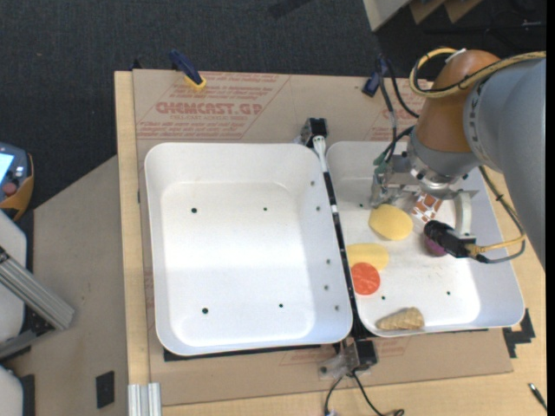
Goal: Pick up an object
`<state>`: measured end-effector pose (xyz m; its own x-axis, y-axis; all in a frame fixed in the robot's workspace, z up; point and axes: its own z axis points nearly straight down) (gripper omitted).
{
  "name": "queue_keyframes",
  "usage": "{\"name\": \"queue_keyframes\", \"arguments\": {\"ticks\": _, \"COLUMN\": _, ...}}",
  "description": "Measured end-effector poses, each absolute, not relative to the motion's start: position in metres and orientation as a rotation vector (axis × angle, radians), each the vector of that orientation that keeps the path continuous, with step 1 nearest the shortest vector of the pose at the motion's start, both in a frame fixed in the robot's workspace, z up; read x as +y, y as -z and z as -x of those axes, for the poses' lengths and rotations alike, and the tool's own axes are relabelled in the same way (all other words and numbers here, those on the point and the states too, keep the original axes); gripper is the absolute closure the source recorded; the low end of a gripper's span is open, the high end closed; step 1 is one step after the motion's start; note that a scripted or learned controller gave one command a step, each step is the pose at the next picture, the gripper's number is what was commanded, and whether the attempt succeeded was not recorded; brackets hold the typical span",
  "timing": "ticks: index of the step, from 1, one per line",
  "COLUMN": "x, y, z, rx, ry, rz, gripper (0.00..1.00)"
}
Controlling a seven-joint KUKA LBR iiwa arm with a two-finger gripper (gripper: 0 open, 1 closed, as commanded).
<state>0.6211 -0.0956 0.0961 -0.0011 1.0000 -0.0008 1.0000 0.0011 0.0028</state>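
Bright even overhead light, mild glare on white bins, slight blur overall.

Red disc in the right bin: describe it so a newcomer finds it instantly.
Look in the right bin, next to the divider it shares with the other bin. There the red disc lies flat, overlapping the lower edge of a pale yellow piece. It is the sole red, round item among its neighbours.

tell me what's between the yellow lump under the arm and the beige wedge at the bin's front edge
In the camera view, a flat yellow piece and a red disc lie between the yellow lump and the beige wedge.
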Motion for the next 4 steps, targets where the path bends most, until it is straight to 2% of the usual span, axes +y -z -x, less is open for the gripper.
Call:
{"name": "queue_keyframes", "arguments": {"ticks": 1, "x": -0.158, "y": -0.084, "z": -0.615, "rx": 2.214, "ry": 0.003, "rz": -2.224, "gripper": 1.0}}
{"name": "queue_keyframes", "arguments": {"ticks": 2, "x": -0.213, "y": -0.086, "z": -0.58, "rx": 2.224, "ry": -0.006, "rz": -2.226, "gripper": 1.0}}
{"name": "queue_keyframes", "arguments": {"ticks": 3, "x": -0.213, "y": -0.117, "z": -0.525, "rx": 2.222, "ry": 0.001, "rz": -2.226, "gripper": 1.0}}
{"name": "queue_keyframes", "arguments": {"ticks": 4, "x": -0.224, "y": -0.083, "z": -0.476, "rx": 2.221, "ry": 0.003, "rz": -2.229, "gripper": 1.0}}
